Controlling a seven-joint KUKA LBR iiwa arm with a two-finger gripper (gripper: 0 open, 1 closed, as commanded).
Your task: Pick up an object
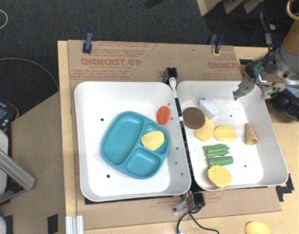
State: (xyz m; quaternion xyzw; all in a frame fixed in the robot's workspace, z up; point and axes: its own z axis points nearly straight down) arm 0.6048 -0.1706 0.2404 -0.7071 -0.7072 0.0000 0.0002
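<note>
My gripper (240, 90) hangs over the far right corner of the right bin (271, 155), with nothing visibly in it. Below and to its left lie a grey-white packet (208, 107) and a brown disc (193, 117). Further forward are two pale yellow pieces (205, 130) (225, 132), a tan cone (250, 134), two green pieces (216, 150) (220, 161) and a yellow round piece (219, 175). In the left bin (88, 130) a teal divided plate (130, 147) carries a yellow piece (152, 140). A red-orange piece (163, 114) lies beside the plate.
The bins sit side by side on a cardboard sheet (115, 62) held by blue clamps (88, 39) at the back. A black divider strip (181, 126) runs between the bins. A yellow object (256, 227) lies off the board at the front right.
</note>
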